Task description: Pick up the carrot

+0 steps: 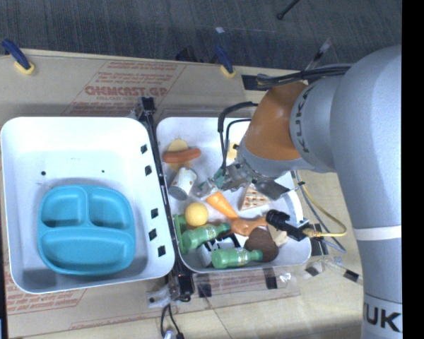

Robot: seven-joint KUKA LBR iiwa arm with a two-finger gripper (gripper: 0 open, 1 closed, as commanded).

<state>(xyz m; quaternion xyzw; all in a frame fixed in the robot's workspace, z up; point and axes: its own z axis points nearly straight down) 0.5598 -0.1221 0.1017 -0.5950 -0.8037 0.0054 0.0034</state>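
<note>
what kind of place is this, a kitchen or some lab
Most likely a robotics lab bench, not a kitchen. A grey industrial arm reaches over two white bins clamped to a board, and the right bin holds toy food, such as a carrot and green bottles.

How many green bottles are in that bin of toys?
2. One green bottle lies by the right bin's left wall, under the yellow ball; the other lies along its front edge. The arm might hide more.
</note>
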